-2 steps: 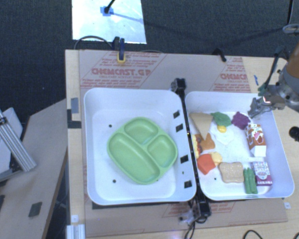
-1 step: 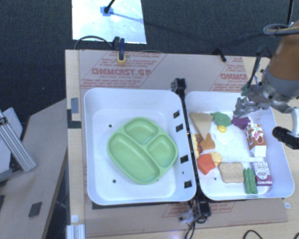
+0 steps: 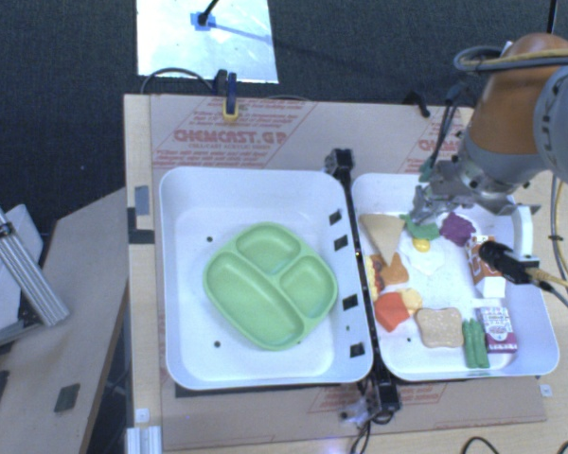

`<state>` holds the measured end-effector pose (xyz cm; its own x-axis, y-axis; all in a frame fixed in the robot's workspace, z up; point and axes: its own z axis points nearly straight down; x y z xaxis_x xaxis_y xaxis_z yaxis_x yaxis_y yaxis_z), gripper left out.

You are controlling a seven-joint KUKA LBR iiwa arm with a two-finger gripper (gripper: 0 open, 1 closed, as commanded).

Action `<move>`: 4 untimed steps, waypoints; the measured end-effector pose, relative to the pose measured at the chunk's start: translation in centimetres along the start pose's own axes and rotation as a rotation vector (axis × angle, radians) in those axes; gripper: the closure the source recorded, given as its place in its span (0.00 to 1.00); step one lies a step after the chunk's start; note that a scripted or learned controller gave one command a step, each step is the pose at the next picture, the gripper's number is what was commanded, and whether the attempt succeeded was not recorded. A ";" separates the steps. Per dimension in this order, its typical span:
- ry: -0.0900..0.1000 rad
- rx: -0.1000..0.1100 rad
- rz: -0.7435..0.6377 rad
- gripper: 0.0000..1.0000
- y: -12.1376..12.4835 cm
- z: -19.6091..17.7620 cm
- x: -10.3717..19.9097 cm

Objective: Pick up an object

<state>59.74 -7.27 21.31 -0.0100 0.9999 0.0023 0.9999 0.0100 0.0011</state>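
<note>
I've got the gripper low in the right bin, far side, over a small green piece just left of the purple toy. Can't tell if fingers are clenched or released. Green piece looks like light, stiff plastic, prob slippery; I'd pinch across its narrow width.

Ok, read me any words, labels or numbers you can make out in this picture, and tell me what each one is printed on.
"CHEMCAST GP" in red, on the protective film of the board behind the left bin.
The same red print repeats across the board near the right bin, cut off and too broken to read.
Small carton in the right bin: it bears printing, too small and blurred to read.
</note>
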 end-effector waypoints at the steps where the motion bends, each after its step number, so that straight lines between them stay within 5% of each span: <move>1: 0.000 -0.001 -0.001 1.00 0.6 -1.3 5.6; 3: 0.000 -0.002 0.001 1.00 3.4 -1.9 15.4; 4: -0.002 0.000 0.009 1.00 3.2 -1.9 14.6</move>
